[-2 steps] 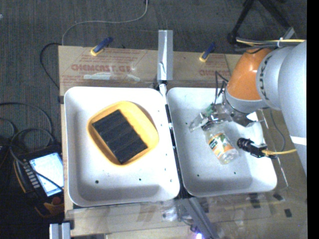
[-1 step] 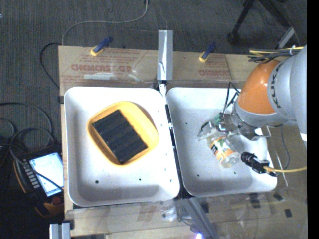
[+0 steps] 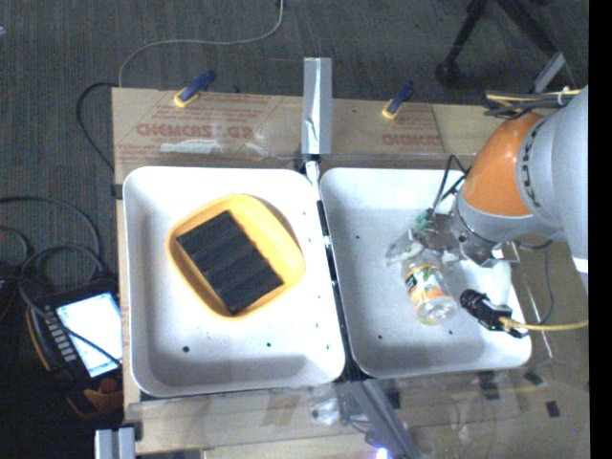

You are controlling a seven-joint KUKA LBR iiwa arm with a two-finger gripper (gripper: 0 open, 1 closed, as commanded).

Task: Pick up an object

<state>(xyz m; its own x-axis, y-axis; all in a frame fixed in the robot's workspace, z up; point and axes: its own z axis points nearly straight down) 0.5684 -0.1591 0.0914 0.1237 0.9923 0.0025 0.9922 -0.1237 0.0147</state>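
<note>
White plastic makes up the two shallow bins, the left bin [image 3: 143,285] and the right bin [image 3: 368,333], set side by side on one sheet of brown cardboard [image 3: 239,132]. One grey arm [image 3: 535,175] with an orange band leans over the right bin from the right. One yellow dish [image 3: 282,232] sits in the left bin, with one black ridged pad [image 3: 229,261] lying inside it. One clear bottle [image 3: 428,292] with a coloured label lies on its side in the right bin, just below the gripper [image 3: 427,237] and very close to it. Whether the gripper is spread or closed cannot be told from this angle. Two blue-handled clamps [image 3: 196,86] sit at the cardboard's far edge.
</note>
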